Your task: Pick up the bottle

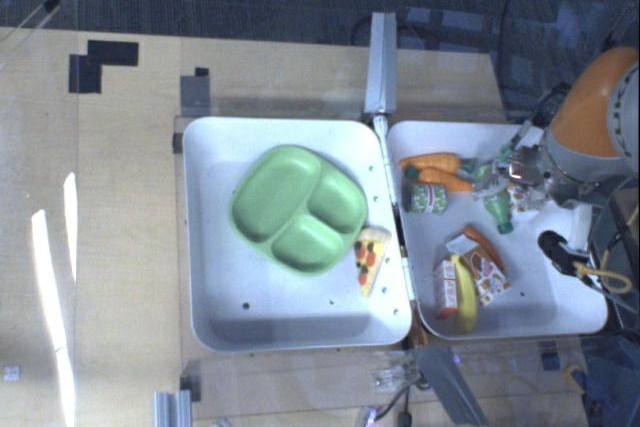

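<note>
Gripper (508, 183) sits low in the right bin (540, 315), near its upper right, w/ the grey wrist and orange band (595, 110) coming in from the right edge. It's right at the bottle (499, 211), a small green thing standing or leaning just below the fingertips. Fingers look to straddle the bottle's top, but the area is cluttered and blurry, so whether they're clamped on it, closed above it or still apart I can't tell. Not calling it a grasp.

Bottle pos. makes sense for a top-down approach: it stands in a fairly bare patch of bin floor, w/ open space below and to its right, so the fingers have room either side.

Tighter on the left: two carrots (438, 170) lie side by side just beside the gripper, and a small green-labelled can (427, 199) sits under them, near the bin's left wall. Those crowd the approach from that side; a sloppy close could nudge a carrot.

Further down, a banana (462, 290) and a red-brown packet (484, 270) lie together near the bin's front, well apart from the bottle, no interference.

Left bin (215, 315) holds a green divided plate (298, 207) in the middle and a pizza slice toy (371, 257) by its right wall. Irrelevant to the pick.

Judgement: at the grasp step; a lift would tell if it holds.
</note>
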Controlling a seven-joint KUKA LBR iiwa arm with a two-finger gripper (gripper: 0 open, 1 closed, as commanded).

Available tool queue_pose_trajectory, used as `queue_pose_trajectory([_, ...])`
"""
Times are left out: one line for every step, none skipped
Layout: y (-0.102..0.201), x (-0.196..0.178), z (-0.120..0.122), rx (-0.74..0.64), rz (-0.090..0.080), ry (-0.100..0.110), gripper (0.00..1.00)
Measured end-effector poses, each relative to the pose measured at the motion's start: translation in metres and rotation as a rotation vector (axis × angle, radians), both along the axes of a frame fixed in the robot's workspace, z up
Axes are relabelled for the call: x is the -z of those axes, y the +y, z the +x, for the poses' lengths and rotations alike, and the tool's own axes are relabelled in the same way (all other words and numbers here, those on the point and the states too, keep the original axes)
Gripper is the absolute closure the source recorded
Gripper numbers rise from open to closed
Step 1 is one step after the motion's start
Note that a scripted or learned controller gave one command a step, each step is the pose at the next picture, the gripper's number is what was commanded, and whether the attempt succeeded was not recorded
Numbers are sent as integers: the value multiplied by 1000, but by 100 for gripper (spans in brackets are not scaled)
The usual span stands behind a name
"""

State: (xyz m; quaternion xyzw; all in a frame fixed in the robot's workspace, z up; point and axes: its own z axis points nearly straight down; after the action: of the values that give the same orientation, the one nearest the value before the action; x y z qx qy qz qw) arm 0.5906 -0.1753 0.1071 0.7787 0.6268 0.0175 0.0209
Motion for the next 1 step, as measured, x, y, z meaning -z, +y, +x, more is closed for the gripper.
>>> queue_pose_trajectory([0,-17,4,-2,-3,-13,100])
